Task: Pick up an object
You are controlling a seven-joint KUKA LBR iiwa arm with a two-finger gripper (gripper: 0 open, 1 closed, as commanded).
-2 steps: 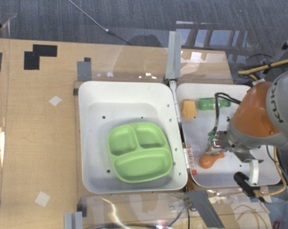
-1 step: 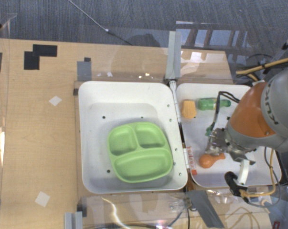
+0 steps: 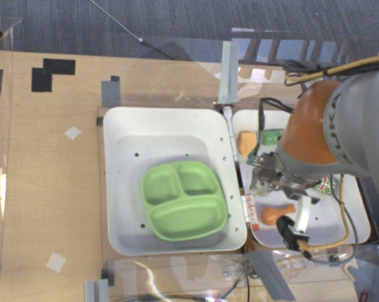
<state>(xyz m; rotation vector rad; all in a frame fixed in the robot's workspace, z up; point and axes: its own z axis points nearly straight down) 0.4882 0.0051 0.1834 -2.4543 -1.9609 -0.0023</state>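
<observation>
Gripper, state I cannot tell, hangs in right bin; carrot lies just below it, lengthwise left-right.

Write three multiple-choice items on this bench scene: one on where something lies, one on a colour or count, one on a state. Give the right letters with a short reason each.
1. Where does the green divided plate lie?
A. in the left bin
B. in the right bin
C. on the bare bench

2. How many compartments does the plate have?
A. one
B. three
C. five

3. How does the plate sit?
A. flat, open side up
B. flipped upside down
C. standing on its edge

Key: 1 A, it rests on the floor of the left bin, while the arm hangs over the right bin. 2 B, two small sections sit above one long one. 3 A, its hollow compartments face the camera.
</observation>
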